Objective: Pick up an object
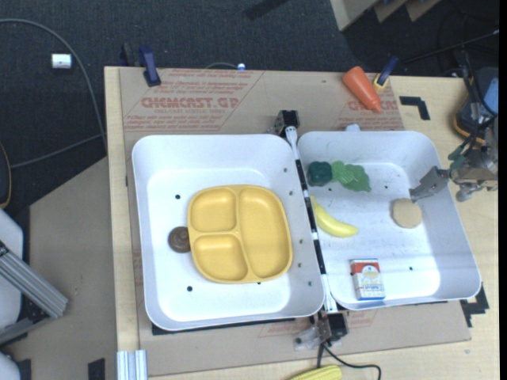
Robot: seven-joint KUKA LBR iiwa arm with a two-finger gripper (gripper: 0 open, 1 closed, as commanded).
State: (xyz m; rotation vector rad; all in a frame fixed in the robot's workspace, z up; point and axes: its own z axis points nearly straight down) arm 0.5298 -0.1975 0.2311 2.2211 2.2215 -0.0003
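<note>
In the right bin [444, 236], a round tan cookie [407, 213] lies at about three o'clock, just below the gripper [426, 187]; whether the gripper's fingers are wide or narrow cannot be told. The cookie looks light, flat and likely brittle, so a gentle pinch across its edges seems best.

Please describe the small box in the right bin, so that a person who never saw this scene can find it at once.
Look in the right white bin, at its near edge. There lies a small flat rectangular carton, white and blue with a red patch on top, below the yellow banana. It is the sole boxy item with printing among rounded ones.
</note>
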